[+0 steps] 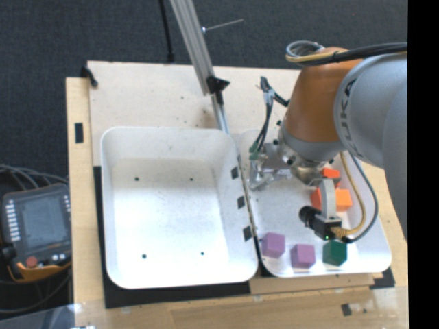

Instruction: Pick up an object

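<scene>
My gripper (263,172) hangs over the upper left part of the right bin (370,259), close to the divide between the two bins. Its metal end sits under the orange wrist band (315,101), and nothing is visibly held in it. Along the right bin's front lie two purple blocks (274,244) (302,255) and a green block (335,253). Orange blocks (342,199) lie further back, partly hidden by the arm and a black fitting (315,219).
The left bin (171,204) is wide and white, with a few dark specks on its floor. A slanted metal post (195,40) rises behind the bins. A teach pendant (38,221) sits off the bench to the left.
</scene>
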You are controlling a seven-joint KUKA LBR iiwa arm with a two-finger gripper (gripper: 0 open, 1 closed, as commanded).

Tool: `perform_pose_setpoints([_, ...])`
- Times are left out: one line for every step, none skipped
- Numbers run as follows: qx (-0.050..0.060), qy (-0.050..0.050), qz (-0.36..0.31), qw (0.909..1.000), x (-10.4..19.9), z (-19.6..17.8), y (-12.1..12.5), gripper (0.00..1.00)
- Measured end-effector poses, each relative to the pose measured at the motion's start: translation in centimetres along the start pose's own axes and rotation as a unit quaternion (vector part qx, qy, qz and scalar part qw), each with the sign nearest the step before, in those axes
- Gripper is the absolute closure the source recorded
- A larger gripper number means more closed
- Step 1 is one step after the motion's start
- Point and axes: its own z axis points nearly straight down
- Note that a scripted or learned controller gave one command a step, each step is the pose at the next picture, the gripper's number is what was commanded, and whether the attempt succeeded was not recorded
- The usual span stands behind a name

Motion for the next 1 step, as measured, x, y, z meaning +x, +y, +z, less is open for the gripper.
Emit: perform_pose_setpoints([-0.001,0.001,-0.001,1.0,4.89,-1.01,1.3,1.0])
